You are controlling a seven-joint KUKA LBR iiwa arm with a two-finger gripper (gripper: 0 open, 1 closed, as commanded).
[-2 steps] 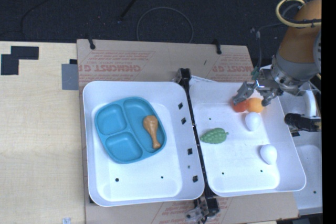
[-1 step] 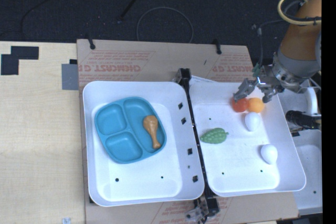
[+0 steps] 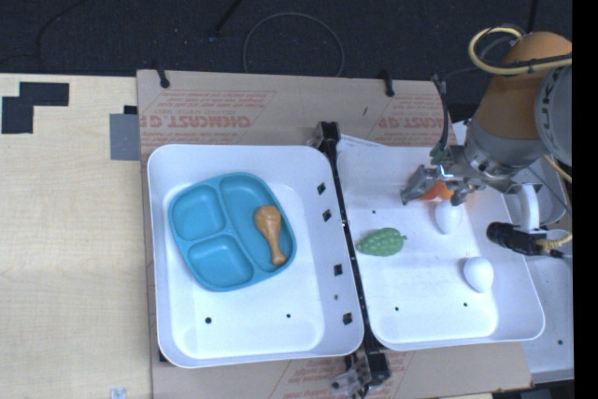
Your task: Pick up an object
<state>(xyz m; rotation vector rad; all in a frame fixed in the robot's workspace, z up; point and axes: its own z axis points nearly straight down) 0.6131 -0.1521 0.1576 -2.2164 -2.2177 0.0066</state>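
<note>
Nearest to us, we are seeing the pale bench (image 3: pixel 65 248) carrying two white bins side by side, the left bin (image 3: pixel 243 332) and the right bin (image 3: pixel 439 322), with a black strip (image 3: pixel 341 229) running between them. Going back in the right bin, we are finding a white near egg (image 3: pixel 477 275) lying alone toward the right wall, and then a knobbly green piece (image 3: pixel 380 242) lying close to the strip. At about that depth in the left bin, a blue tray (image 3: pixel 198 215) is sitting flat, and a tan drumstick (image 3: pixel 271 234) is lying in its right compartment, thick end away from us. Farther back in the right bin, a white far egg (image 3: pixel 448 219) is lying just in front of the gripper (image 3: pixel 439 185), which is hanging low over the bin's far right part. A small orange piece (image 3: pixel 435 191) is showing right at the gripper, but we are unable to tell whether the gripper is released, clenched or grasping it. The arm (image 3: pixel 519 98) is reaching in behind it from the right. Under the bins, a cardboard sheet (image 3: pixel 243 112) is sticking out at the far side, and beyond it cables (image 3: pixel 292 42) are trailing over a dark floor.
</note>
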